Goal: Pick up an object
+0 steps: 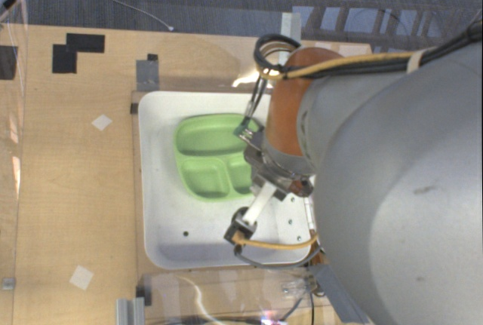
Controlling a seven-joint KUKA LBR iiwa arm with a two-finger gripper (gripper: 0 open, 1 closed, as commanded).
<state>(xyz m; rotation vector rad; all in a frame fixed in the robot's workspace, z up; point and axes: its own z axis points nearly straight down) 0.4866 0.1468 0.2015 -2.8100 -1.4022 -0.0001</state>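
Observation:
A light green divided tray point(213, 156) lies in the left white bin point(162, 188), toward its upper middle. Its right end is hidden under the arm. My gripper point(263, 165) hangs below the orange wrist band, right over that right edge of the tray. The wrist body hides the gripper's tips, and nothing can be seen held.
The big grey arm point(392, 180) covers the right half of the view and the second bin. A tiny dark speck point(185, 234) lies on the left bin's floor near the front. Wooden bench point(68, 188) with black marks point(75, 50) lies to the left.

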